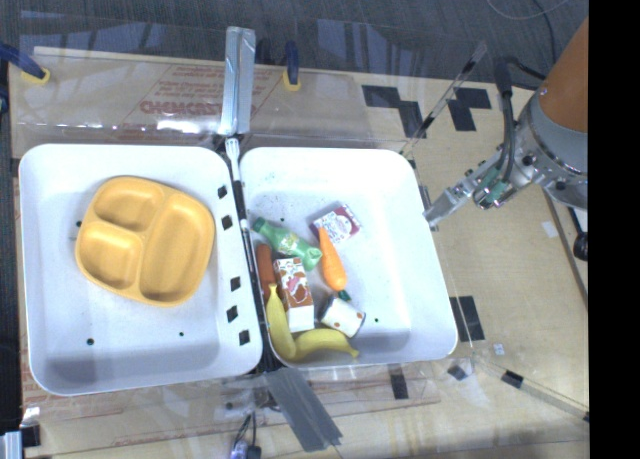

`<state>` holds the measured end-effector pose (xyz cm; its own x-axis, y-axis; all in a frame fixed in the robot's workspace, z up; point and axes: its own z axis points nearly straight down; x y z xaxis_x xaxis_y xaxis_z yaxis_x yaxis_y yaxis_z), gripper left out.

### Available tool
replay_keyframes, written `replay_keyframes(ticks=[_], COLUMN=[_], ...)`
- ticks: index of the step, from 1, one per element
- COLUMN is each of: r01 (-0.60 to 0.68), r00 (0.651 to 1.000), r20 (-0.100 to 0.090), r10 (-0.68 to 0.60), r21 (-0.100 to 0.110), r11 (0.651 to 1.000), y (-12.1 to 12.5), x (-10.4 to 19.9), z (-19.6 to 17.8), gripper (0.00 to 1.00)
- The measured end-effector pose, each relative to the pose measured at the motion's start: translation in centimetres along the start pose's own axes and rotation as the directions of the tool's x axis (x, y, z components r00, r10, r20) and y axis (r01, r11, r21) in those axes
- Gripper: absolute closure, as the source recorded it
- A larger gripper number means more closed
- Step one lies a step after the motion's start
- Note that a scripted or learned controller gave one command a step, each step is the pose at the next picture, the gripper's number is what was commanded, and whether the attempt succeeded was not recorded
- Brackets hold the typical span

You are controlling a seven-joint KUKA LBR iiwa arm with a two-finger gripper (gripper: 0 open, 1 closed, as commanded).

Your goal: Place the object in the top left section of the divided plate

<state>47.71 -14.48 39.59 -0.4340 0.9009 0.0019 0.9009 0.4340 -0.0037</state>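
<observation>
The yellow divided plate (145, 239) lies in the left bin (60, 347), with its two small sections on the left and one large section on the right. Nothing lies on the plate. The loose objects are in the right bin (400, 207): a green bottle (285, 240), an orange carrot (331, 259), a red and white packet (337, 224), a brown sausage (264, 265), a small carton (293, 292) and a banana (295, 337). My gripper (462, 195) hangs outside the right bin, just past its right rim, with nothing visibly in it.
A metal divider (238, 77) stands at the back between the two bins. A small white box (343, 317) lies beside the banana. Cables and black tape marks lie on the bench to the right of the bins.
</observation>
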Motion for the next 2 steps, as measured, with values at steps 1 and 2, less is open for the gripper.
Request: replay_keyframes(ticks=[1,2], r01=[0.006,0.011], r00=[1.0,1.0], r20=[-0.002,-0.003], r10=[-0.006,-0.01], r21=[0.004,0.007], r11=[1.0,1.0], y=[0.12,0.21], x=[0.02,0.01], z=[-0.87,-1.75], gripper=[1.0,1.0])
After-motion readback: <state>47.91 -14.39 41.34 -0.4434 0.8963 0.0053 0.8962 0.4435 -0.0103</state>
